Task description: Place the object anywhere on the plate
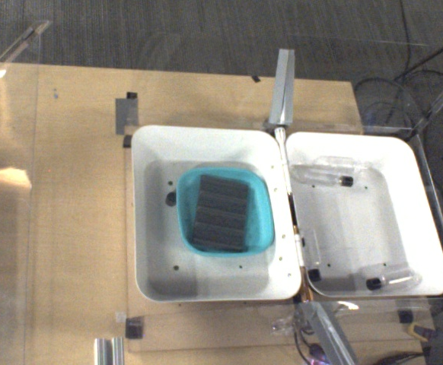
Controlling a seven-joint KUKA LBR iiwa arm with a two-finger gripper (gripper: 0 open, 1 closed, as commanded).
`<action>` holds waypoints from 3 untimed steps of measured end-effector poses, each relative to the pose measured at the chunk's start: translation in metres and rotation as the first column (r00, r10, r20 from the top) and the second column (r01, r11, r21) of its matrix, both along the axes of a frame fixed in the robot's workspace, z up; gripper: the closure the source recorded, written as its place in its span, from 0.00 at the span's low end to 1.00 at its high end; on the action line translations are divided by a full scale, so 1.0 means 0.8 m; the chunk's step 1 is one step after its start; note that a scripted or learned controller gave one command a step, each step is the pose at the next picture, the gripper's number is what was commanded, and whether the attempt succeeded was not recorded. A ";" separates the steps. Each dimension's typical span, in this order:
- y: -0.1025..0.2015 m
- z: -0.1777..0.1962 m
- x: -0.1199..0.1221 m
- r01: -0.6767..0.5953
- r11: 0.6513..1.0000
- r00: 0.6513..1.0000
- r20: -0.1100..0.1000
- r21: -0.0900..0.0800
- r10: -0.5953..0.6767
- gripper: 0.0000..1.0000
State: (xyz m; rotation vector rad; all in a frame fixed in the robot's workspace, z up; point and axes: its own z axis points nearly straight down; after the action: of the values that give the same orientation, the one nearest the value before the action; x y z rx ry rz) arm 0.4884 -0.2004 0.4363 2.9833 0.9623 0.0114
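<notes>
The dark ribbed block [221, 211] lay flat on the blue plate [262, 219] in the left bin [147, 204]; it looked light, spongy, best pinched across its long edges.

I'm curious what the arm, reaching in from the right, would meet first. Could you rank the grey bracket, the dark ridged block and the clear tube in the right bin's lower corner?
1. Clear tube, lower right corner of the right bin.
2. Dark ridged block, on the teal plate in the left bin.
3. Grey bracket, on the bench, farthest left.
</notes>
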 end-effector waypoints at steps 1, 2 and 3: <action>-0.006 0.000 0.000 0.115 0.993 0.993 0.001 0.001 -0.115 0.00; -0.007 0.000 0.000 0.239 0.971 0.971 0.001 0.002 -0.239 0.00; -0.007 0.000 0.000 0.342 0.940 0.940 0.002 0.003 -0.342 0.00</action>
State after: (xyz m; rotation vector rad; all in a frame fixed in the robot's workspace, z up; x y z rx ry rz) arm 0.4883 -0.2057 0.4362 3.1055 0.4301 0.0139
